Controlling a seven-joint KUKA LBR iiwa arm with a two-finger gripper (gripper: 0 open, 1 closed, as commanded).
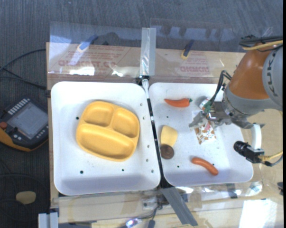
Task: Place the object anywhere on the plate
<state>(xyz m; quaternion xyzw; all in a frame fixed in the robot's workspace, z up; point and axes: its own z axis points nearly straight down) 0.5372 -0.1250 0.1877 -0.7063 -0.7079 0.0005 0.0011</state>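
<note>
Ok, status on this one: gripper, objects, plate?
Gripper low in right bin, over a small packet; grip unclear. Yellow plate in left bin, nothing on it. Chili, sausage lying apart.

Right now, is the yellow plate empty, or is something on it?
Empty. The yellow plate shows bare compartments; the chili pepper and sausage lie in the right bin.
</note>
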